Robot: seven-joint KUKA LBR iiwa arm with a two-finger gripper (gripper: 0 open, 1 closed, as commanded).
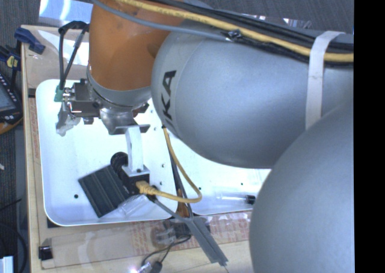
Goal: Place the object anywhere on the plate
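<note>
1. Camera view, far left: small blue clamp [27, 38] at the edge of the pale wooden bench [27, 145], outside the bins.
2. Shallow white plastic bin [51, 169], bare floor showing along its left side and near corner.
3. Metal two-finger gripper [66, 115] low over the bin's far left part, under the orange band [120, 43]; spread or pressed together, cannot tell.
4. Bulky grey arm [252, 97] covering the middle and right.
5. Thin clear tube with a dark tip [236, 196] lying flat on white floor beside the arm's lower edge, well apart from the gripper; whether the task's object, cannot tell.
</note>
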